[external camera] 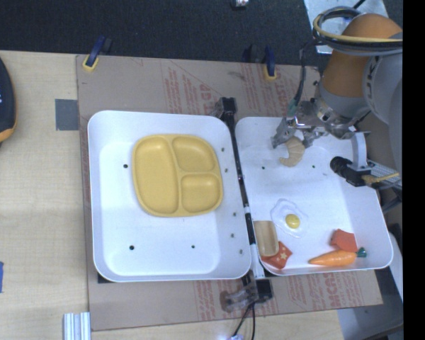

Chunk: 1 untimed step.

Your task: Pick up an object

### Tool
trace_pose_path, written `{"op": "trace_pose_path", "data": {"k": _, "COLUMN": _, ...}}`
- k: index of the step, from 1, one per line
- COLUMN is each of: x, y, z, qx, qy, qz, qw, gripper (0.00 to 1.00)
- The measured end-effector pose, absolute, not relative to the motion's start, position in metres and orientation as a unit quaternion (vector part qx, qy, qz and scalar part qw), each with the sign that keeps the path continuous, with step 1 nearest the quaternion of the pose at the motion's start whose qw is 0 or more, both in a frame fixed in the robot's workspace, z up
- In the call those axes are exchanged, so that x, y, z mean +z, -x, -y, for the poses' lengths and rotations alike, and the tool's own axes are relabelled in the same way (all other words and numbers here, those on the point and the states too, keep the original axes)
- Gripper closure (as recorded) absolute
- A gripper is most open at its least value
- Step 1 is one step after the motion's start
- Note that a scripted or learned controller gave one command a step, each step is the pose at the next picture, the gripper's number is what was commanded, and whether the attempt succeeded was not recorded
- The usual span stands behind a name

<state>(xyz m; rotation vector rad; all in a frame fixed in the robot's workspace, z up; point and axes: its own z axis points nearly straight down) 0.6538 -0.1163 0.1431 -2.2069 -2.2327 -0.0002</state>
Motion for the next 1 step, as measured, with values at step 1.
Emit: {"op": "trace_pose_path", "data": {"k": 1, "x": 0.2154, "y": -0.6234, "z": 0.0598, "qx": -0.0017, "qy": 0.704, "qz": 0.711, "qw": 0.0, "gripper": 1.0}}
